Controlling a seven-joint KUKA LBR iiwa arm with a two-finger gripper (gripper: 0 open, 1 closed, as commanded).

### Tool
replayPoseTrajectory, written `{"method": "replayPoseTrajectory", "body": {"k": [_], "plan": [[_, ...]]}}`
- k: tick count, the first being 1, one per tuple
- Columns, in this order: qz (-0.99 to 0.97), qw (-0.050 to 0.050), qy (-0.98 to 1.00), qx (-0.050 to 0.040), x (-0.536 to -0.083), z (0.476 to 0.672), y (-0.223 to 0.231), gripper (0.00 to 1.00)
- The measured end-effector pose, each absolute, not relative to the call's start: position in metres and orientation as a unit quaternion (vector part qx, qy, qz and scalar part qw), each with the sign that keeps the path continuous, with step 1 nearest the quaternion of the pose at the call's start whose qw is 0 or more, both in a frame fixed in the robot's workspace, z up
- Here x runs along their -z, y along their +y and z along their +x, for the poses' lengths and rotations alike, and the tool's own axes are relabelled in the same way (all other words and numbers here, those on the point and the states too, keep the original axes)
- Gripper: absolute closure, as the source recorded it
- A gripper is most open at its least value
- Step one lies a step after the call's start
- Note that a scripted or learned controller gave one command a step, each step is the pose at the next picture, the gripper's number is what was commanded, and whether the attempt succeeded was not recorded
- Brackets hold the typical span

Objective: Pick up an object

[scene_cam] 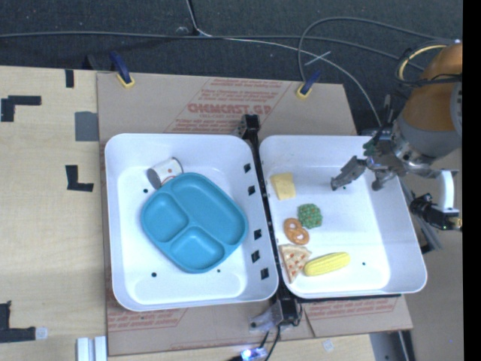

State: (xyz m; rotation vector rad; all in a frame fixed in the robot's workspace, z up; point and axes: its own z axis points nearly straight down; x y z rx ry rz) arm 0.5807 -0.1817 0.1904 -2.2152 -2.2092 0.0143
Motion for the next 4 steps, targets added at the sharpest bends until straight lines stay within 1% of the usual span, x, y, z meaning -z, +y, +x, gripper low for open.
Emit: {"method": "replayPoseTrajectory", "body": {"k": [1, 2, 3, 4], "plan": [[-0.707, 0.000, -0.708, -0.0006, -0.199, 0.584, -0.181, 0.00], [-0.707, 0.002, -0.708, -0.0022, -0.135, 0.584, -0.179, 0.00], [-0.707, -0.003, -0.707, 0.0016, -0.086, 0.586, -0.179, 0.00], [-0.706, -0.004, -0.708, 0.0018, -0.098, 0.587, -0.178, 1.00]]}}
